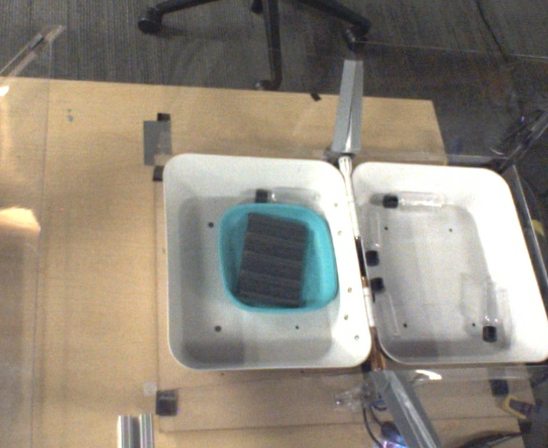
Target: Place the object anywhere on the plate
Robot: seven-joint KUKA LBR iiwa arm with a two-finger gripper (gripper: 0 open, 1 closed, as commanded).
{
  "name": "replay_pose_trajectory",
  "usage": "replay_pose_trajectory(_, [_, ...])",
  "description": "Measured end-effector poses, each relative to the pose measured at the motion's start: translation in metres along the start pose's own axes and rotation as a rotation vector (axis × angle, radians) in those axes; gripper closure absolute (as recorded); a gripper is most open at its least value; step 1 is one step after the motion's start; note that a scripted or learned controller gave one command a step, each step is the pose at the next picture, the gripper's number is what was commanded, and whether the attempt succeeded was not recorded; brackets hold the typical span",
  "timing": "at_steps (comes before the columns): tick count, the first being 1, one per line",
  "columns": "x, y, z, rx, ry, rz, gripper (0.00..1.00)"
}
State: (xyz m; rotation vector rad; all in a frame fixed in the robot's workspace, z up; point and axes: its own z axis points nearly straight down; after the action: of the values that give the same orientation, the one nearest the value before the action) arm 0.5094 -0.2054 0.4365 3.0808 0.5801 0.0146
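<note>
Overhead slant view of tabletop [77, 297] with two shallow white bins side by side.

Left bin [185, 250]: teal plate [229, 250] near the centre, slightly toward the far wall. Dark ridged object [274, 261] flat on the plate, ridges across its short axis, long axis turned slightly off the bin walls. Wholly within the plate rim, with teal visible on all four sides and most on the right.

Right bin [526, 278]: a few small dark fittings and clear pieces along the walls, apart from anything the task needs.

Beyond the tabletop: carpeted floor and the base of an office chair [269, 26].

Gripper state: cannot tell from this view, whether apart, together or clamped.

Judged stage: placement apparently complete, object at rest on the plate.

For a clean finish:
- Leave the object alone, since it lies flat and needs no correction.
- Keep any retreat vertical before travelling right, to avoid dragging the object by its ridges.
- Clear the shared wall between the bins with height to spare.
- Avoid nudging the plate, which sits loose in the bin and probably slides easily.
- Confirm the object's position against the plate rim before counting the task as done.
</note>
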Motion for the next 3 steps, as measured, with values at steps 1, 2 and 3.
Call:
replay_pose_trajectory(1, [-0.019, -0.007, 0.0, -0.002, 0.0, 0.115, 0.0])
replay_pose_trajectory(2, [0.033, 0.012, 0.001, -0.001, -0.001, 0.163, 0.0])
replay_pose_trajectory(3, [-0.02, -0.007, 0.0, -0.001, 0.001, 0.167, 0.0])
